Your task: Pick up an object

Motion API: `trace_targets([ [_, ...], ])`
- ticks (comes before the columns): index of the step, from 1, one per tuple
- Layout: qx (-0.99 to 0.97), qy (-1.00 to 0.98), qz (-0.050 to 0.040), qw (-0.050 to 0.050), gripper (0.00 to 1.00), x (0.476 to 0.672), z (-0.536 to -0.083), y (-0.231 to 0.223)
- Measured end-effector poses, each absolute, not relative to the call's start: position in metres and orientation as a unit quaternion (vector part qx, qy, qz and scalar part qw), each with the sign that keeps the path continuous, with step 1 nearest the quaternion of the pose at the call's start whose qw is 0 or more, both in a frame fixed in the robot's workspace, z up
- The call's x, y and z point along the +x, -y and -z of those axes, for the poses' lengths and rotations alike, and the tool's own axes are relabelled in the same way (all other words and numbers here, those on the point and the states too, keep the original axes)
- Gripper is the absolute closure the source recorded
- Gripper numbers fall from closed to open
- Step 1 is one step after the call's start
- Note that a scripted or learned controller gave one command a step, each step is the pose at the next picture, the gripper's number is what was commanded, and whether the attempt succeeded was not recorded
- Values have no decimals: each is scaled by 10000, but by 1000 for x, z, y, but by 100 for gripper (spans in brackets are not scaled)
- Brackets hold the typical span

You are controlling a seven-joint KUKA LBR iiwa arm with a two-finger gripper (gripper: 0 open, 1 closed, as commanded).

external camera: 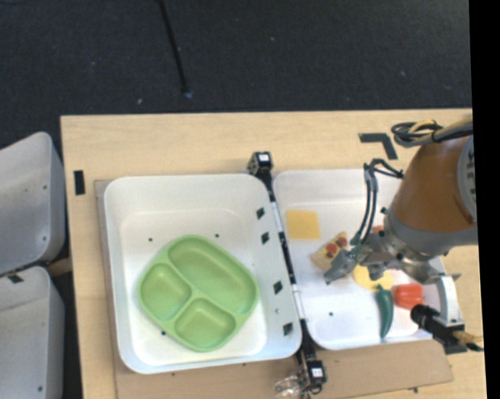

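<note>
Entry: single-arm pick, right-hand bin.

Worktop [190, 143]: pale wood, two shallow white bins carried side by side.

Left bin [119, 241]: one green three-compartment plate [198, 293] was recorded lying flat, toward 6 o'clock of the bin's centre. It was untouched.

Right bin [338, 331]: several small items were noted. A flat yellow square [303, 224] lay toward 11 o'clock of the bin's centre, apart from the rest. A small cluster of red and tan pieces [333, 248] lay at about 9 o'clock of the gripper, just beside it. A yellow round piece [367, 277], a green pepper-shaped item [385, 309] and a red-orange item [408, 294] lay close together toward 4 o'clock of the bin's centre, partly under the arm.

Arm [436, 195]: it was lowered over the right bin from 3 o'clock. The gripper [345, 265] was seen low among the items, between the red and tan cluster and the yellow round piece. Whether it was clenched or released could not be told at this sharpness, and nothing was seen grasped.

Progress: judged as the approach or grasp stage. No item was seen lifted clear of the bin floor. A confirmed hold and the lift were judged outstanding.
</note>
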State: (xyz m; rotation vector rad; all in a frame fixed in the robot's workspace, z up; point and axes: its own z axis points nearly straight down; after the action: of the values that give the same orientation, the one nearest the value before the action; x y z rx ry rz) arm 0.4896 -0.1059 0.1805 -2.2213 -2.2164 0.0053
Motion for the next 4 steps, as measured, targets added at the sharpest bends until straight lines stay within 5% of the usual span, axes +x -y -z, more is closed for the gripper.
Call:
trace_targets([
  [1,-7073,7069,-19,18,0,490,-117,107],
  [2,-7078,7064,-12,8,0,490,-100,108],
  [3,-7101,7041,6,-2,100,491,-111,109],
  [4,-7079,7063,15,-26,100,496,-156,115],
])
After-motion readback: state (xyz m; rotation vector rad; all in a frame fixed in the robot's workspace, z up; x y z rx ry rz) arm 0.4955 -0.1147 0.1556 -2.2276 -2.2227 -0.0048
